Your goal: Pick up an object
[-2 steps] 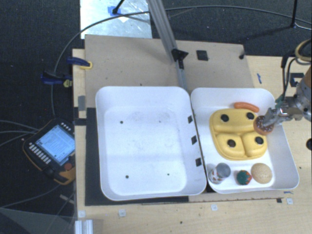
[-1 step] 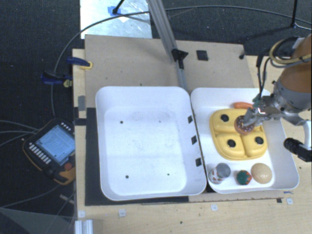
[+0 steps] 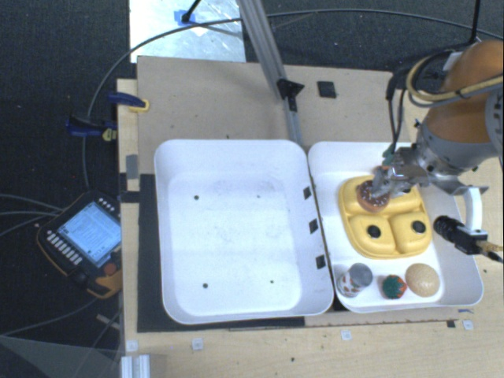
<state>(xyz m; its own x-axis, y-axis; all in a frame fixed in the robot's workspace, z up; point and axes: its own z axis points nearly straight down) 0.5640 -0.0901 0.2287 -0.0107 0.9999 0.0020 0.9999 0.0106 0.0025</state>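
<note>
Camera view looks down at a slant on the desk (image 3: 236,101), which carries two shallow white bins side by side. All the loose items sit in the right bin (image 3: 465,278), within easy reach of the arm (image 3: 465,101) entering from the right; the left bin (image 3: 228,227) has its bare floor exposed. A yellow moulded tray (image 3: 390,227) with dark recesses lies in the middle of the right bin, and a brownish round object (image 3: 368,198) rests on its upper left corner. Along the near wall of that bin stand three small items in a row: a grey and white piece (image 3: 354,278), a green and red ball (image 3: 394,287) and a tan egg-shaped object (image 3: 422,279), each just beside the next. The gripper (image 3: 383,181) is positioned directly over the brownish round object, apparently touching or very close to it, which suggests this is the chosen pick target. State of the fingers cannot be determined: they are small, blurred and merge with the object beneath. No item is visibly held between them, so a grasp is not confirmed.
</note>
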